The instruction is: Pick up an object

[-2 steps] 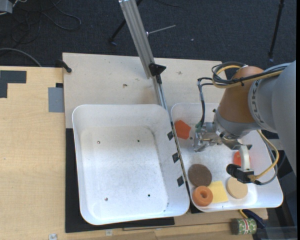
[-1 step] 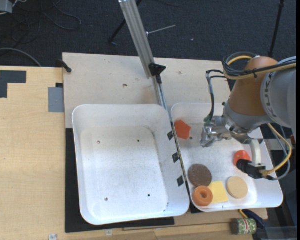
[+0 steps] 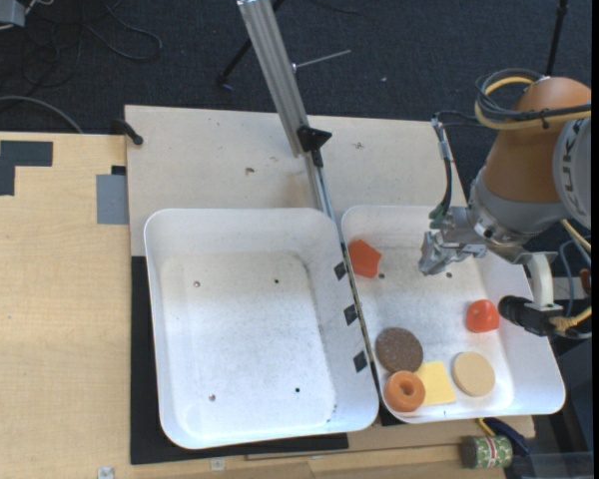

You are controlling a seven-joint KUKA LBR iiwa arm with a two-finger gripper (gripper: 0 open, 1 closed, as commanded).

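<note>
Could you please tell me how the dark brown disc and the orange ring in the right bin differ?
The dark brown disc is solid and speckled; the orange ring has a hole through its middle. The disc looks slightly wider than the ring. The ring lies nearer the bin's front edge, just below the disc. Both are round and lie flat.

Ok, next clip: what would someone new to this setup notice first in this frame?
Probably the grey and orange arm reaching in from the right, its gripper hanging over the upper middle of the right bin. Next, the bright pieces in that bin: an orange block by the divider, a red piece near the right wall, and along the near edge a brown disc, an orange ring, a yellow slab and a tan disc.
</note>
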